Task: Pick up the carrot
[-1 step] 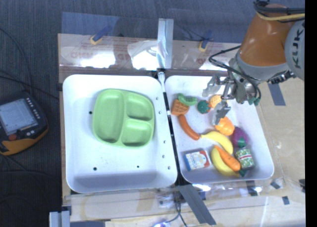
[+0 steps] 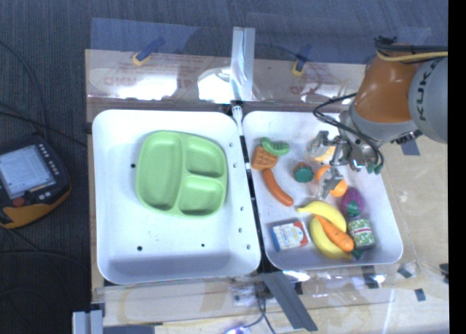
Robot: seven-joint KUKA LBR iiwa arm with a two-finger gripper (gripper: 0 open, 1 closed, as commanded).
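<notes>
Carrot [image 2: 336, 233] lies across the yellow banana [image 2: 325, 223] at the near end of the right bin [image 2: 389, 241], with a sausage [image 2: 277, 187] and small carton [image 2: 288, 236] alongside; left bin [image 2: 116, 252] holds a green divided plate [image 2: 181, 173]; gripper [image 2: 332, 165] hovers over the right bin's far side, jaw state indiscernible.

Two bins side by side. Left bin [image 2: 116, 252] holds a divided plate [image 2: 180, 173], set toward its back. Right bin [image 2: 386, 241] holds the carrot [image 2: 336, 233], lying on a banana [image 2: 325, 225] near the front; a carton [image 2: 289, 236] just left of them.
</notes>
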